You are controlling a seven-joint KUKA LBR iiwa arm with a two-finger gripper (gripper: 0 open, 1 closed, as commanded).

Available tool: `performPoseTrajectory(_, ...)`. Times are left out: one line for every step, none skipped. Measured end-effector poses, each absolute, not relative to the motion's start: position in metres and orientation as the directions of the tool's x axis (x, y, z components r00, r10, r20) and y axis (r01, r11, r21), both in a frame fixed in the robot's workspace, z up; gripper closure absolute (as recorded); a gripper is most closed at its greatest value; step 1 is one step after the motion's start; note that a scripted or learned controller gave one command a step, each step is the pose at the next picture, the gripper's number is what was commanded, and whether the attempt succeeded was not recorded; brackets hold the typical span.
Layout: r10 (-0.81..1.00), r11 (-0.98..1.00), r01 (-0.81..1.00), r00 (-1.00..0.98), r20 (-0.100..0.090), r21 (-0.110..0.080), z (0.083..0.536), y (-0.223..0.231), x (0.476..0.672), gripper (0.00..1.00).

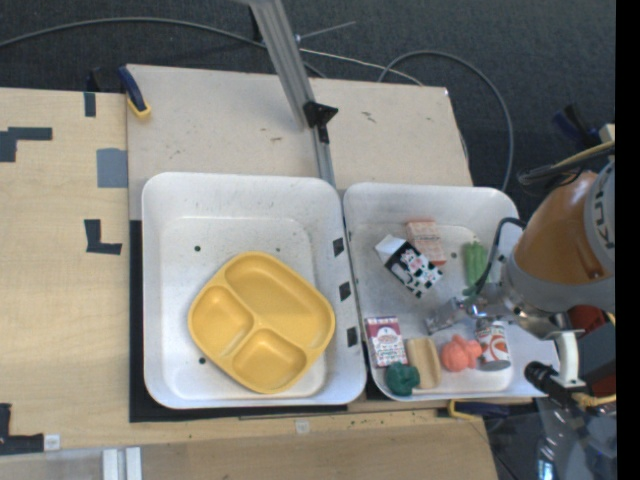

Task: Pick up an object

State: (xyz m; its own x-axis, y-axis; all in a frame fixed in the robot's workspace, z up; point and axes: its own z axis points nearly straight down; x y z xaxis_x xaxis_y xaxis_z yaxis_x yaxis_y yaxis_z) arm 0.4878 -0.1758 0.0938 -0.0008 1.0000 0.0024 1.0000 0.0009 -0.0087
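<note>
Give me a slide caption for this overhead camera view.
Gripper low in the right bin among small toys; yellow divided plate in the left bin.

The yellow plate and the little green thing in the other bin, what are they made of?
The yellow plate looks like hard plastic: one even colour, smooth moulded compartments and a soft shine. The little green thing looks softer, maybe foam or rubber: its surface is dull and lumpy, though it is too small to be sure.

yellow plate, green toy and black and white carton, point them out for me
yellow plate (262, 320): camera view, on the ridge between its compartments.
green toy (402, 378): camera view, on its middle.
black and white carton (412, 267): camera view, on its patterned side.
</note>
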Motion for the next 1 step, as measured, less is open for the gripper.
performPoseTrajectory(1.0,0.002,1.0,-0.002,0.002,-0.005,0.1072,-0.1755,0.4893,1.0)
